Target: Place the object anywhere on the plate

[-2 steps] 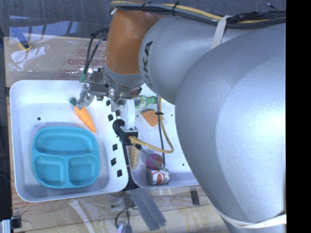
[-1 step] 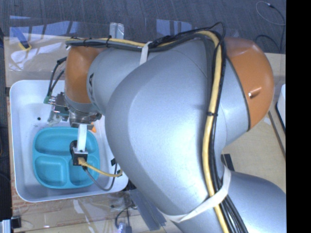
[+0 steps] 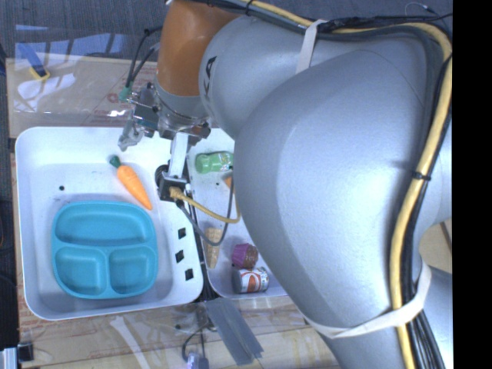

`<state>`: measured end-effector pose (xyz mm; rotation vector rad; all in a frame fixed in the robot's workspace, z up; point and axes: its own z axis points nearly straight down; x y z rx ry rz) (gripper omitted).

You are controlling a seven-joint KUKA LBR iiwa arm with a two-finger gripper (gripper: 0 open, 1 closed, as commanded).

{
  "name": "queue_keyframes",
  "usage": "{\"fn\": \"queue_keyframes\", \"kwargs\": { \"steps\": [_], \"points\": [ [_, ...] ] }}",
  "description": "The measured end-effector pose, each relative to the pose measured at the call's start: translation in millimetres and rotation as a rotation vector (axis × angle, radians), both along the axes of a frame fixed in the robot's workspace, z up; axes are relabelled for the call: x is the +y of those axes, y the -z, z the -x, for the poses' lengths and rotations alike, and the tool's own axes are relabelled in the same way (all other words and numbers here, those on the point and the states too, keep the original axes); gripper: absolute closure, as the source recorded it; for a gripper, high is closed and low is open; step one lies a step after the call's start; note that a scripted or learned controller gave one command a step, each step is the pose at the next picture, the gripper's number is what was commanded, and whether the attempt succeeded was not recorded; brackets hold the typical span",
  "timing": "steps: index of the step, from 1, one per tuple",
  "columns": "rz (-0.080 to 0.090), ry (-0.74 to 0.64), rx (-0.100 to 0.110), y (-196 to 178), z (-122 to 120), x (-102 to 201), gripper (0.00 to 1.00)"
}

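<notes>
Orange carrot (image 3: pixel 134 186) beside blue plate (image 3: pixel 104 248), seemingly touching.

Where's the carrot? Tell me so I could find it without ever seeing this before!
Look in the left white bin, the one holding the blue plate with three sections. Just above the plate's upper right corner, on the bin floor, lies the carrot. It is the only orange, pointed thing there, with a small green tip at its upper left end.

The blue three-compartment plastic plate (image 3: pixel 104 247) looks smooth and slightly glossy. The shallow white plastic bin (image 3: pixel 34 206) has a satin sheen. The small orange plastic carrot (image 3: pixel 134 185) appears matt. The large grey arm shell (image 3: pixel 330 167) looks smooth, softly glossy.
</notes>
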<state>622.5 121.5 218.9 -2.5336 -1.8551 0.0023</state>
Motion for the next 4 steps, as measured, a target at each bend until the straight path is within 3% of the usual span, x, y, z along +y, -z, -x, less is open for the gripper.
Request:
{"fn": "queue_keyframes", "kwargs": {
  "steps": [1, 2, 3, 4],
  "points": [
    [0.001, -0.012, 0.006, -8.3, 1.0, 3.0, 1.0],
    [0.001, -0.013, 0.007, -8.0, 1.2, 3.5, 0.0],
    [0.002, -0.023, 0.009, -17.4, 1.3, 5.0, 1.0],
    [0.002, -0.024, 0.009, -17.2, 1.5, 5.5, 0.0]
  ]
}}
